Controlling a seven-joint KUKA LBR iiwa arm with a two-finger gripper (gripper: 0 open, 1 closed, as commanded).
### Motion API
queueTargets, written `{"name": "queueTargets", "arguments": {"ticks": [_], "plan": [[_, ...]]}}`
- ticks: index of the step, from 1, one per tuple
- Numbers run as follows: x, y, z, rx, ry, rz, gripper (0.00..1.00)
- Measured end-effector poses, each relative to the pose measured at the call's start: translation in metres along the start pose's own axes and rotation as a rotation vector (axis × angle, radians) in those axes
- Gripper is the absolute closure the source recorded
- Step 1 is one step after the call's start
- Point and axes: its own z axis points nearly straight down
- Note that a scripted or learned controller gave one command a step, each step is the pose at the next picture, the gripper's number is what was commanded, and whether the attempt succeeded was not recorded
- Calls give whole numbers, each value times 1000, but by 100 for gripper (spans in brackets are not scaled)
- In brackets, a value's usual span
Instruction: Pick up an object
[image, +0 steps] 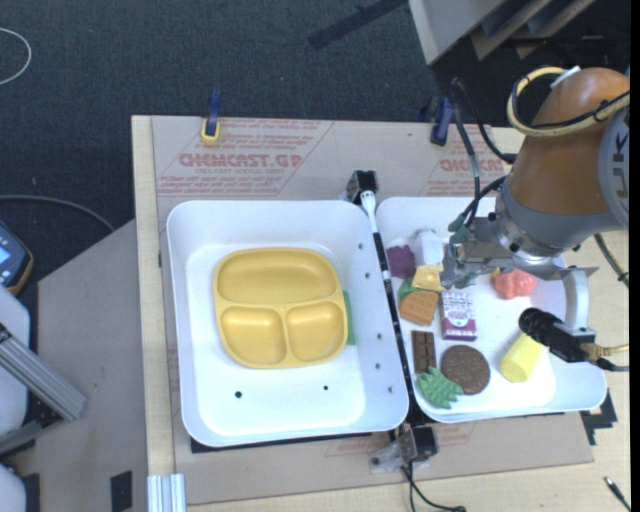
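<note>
Overhead, a grey robot arm with an orange band (565, 130) reaches in from the right, over the right-hand shallow white bin (575, 395). Its two-finger gripper (458, 268) hangs low near the bin's centre, directly above a small white-and-maroon rectangular packet (458, 314). Whether the fingers are parted or pressed together cannot be told from this angle, and nothing is seen between them.

The packet looks like the likely target. It lies flat, its long axis running from the bin's far edge toward its near edge, so a grip across its short sides would seem to suit.

Crowded around it are a purple toy piece (401, 261), a tan square cracker (421, 306), a pink lump (514, 285), a yellow cylinder (520, 359), a brown round cookie (465, 369), a dark chocolate bar (423, 351) and a green leafy toy (437, 388), probably scattered as grasping choices.

The left-hand white bin (195, 400) carries a yellow three-compartment plastic plate (279, 305) at its centre.
</note>
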Motion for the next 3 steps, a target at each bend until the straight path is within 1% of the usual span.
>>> {"name": "queueTargets", "arguments": {"ticks": [1,2,3], "plan": [[47,-7,2,1,-1,1,100],[77,-3,10,2,-2,4,100],[83,-11,8,2,-2,6,100]]}}
